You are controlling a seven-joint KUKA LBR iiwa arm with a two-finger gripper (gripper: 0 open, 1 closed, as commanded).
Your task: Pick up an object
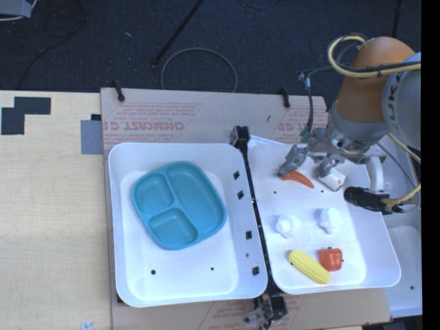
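Observation:
My gripper [313, 166] hangs over the far part of the right bin [375, 267], its fingers spread open with nothing between them. An orange carrot [298, 178] lies just under the left finger [293, 159], touching or nearly touching its tip. A small white block [335, 180] sits by the right finger. Nearer the front lie two white lumps [287, 224] [331, 218], a yellow corn cob [309, 266] and a red pepper [331, 258].
The left bin [130, 280] holds a blue divided plate [179, 205]. A black divider rail [251, 212] runs between the bins. The arm's grey and orange wrist [371, 88] looms over the right bin's far right corner.

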